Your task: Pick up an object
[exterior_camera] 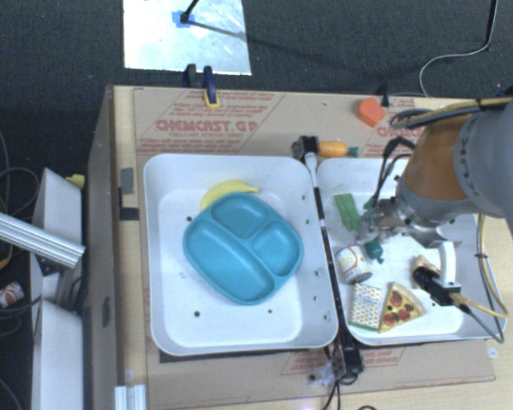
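Camera view: looking down on the right bin [436,325] and taking the small can [352,263] as the mark. Finding a small teal piece [374,248] just up and right of the can, near it but apart, sitting right under the gripper [379,229]. Seeing a green block [346,210] farther up from the can, close beside the gripper and crowding that side. Noting a patterned card [367,306] just below the can, and a toy pizza slice [402,306] down and right of the can, touching the card's edge. Spotting a blue divided plate [242,248] well left of the can, across the shared wall in the left bin [175,319], overlapping a yellow piece [227,191].

Reaching in from the right of the can with the arm [487,148], bending down over the right bin, wrist pointing at the floor by the teal piece. Not being able to tell whether the gripper is spread, closed or pinching anything, nor whether touching the teal piece.

Showing bare floor right of the can, under the arm, up to the bin's outer wall; tightening toward the shared wall left of the can.
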Tool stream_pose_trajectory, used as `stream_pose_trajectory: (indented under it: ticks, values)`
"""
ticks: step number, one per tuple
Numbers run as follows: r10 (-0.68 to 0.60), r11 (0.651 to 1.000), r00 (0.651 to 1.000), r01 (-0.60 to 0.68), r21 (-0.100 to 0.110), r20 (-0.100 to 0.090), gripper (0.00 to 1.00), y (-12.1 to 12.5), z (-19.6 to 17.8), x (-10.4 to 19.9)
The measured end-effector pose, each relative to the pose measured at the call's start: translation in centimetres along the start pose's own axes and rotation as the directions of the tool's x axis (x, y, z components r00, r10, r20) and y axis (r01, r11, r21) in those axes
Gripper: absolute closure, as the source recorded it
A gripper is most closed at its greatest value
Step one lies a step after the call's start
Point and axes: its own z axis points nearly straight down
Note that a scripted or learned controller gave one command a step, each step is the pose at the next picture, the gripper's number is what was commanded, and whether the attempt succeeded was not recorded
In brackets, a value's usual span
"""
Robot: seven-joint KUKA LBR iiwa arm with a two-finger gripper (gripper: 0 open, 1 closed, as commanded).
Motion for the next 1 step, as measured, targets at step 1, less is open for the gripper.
stream_pose_trajectory:
  ticks: [1]
  values:
    - [-0.002,1.0,1.0,0.002,0.0,-0.001,1.0,-0.26,-9.03,5.78]
